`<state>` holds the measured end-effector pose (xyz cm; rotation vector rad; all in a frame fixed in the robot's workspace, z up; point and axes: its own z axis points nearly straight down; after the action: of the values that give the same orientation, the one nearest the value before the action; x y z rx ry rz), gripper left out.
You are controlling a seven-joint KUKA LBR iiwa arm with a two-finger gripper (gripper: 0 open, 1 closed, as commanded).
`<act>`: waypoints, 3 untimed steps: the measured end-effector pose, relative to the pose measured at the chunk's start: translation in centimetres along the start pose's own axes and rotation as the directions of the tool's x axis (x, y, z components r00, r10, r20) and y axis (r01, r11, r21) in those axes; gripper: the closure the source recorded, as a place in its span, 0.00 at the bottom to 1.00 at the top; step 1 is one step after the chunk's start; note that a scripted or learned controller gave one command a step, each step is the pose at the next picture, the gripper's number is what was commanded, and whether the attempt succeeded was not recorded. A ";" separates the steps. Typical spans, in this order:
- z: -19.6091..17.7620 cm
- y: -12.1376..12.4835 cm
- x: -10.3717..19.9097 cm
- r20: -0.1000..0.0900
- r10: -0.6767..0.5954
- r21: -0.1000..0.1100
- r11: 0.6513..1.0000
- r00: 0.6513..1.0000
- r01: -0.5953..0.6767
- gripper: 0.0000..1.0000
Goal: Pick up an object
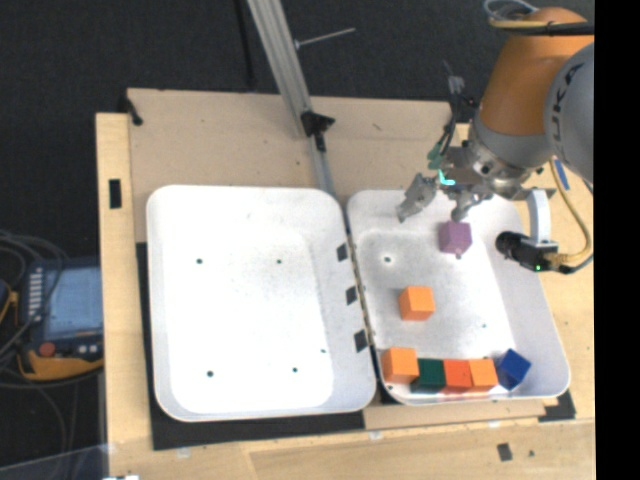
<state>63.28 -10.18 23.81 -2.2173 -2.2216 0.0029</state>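
One purple block (456, 237) sits near the far end of the right bin (530, 313), just below one fingertip of the gripper (437, 204). Its fingers are spread wide, gripping nothing, with the arm (525, 78) reaching in from upper right, wrist tilted downward.

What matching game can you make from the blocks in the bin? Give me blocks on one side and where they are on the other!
Blocks:
1. purple block
2. blue block
3. green block
4. lone orange block

Places:
A. middle of the right bin, by itself
B. near-right corner of the bin
C. just under the gripper
D. in the front row, between two orange blocks

Pairs: 1-C, 2-B, 3-D, 4-A
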 end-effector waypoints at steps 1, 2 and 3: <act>-0.2 0.1 0.0 0.000 0.000 -0.004 1.000 1.000 0.000 0.00; 4.0 -0.1 -0.5 0.003 0.004 0.001 1.000 1.000 -0.004 0.00; 8.8 0.6 -0.1 0.002 0.001 0.001 1.000 1.000 -0.001 0.00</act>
<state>63.82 -10.27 15.06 -2.2197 -2.2208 0.0064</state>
